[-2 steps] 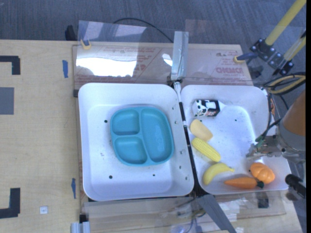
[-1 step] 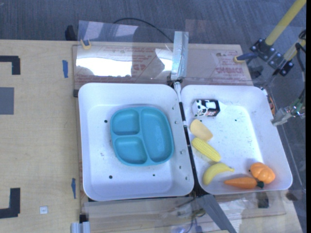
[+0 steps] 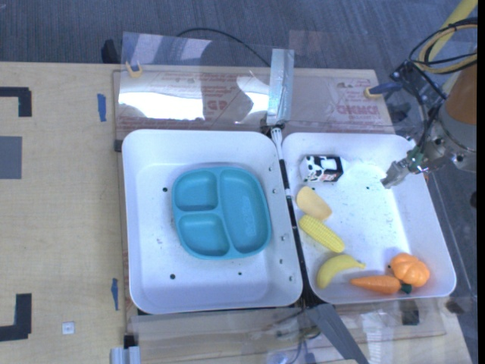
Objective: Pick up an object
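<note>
Two white bins side by side on the bench, seen from the slanted overhead camera view. Left bin [image 3: 144, 203] holds a blue divided plate [image 3: 222, 211] with three compartments, sitting about mid-bin, slightly toward the far side. Right bin [image 3: 432, 226] holds the small stuff: black-and-white toy cow [image 3: 323, 168] near the far-left corner, a pale yellow piece [image 3: 312, 202] just below it along the left edge, corn cob [image 3: 321, 233] touching or just beside that piece, lying diagonal. Banana [image 3: 336, 268] toward the near edge, left of centre. Carrot [image 3: 376, 283] lies flat by the near edge, just right of the banana's tip. Orange pumpkin-like toy [image 3: 410, 269] near the near-right corner, touching the carrot's thick end.

Gripper [image 3: 395, 174] hangs over the far-right part of the right bin, arm coming in from the right. Fingertips look close together, pinched, nothing visible between them. It is well apart from the cow and all other objects; bare bin floor under it.

Clear plastic sheet [image 3: 189, 89] and a grey taped strip [image 3: 280, 86] lie beyond the bins' far edges.
</note>
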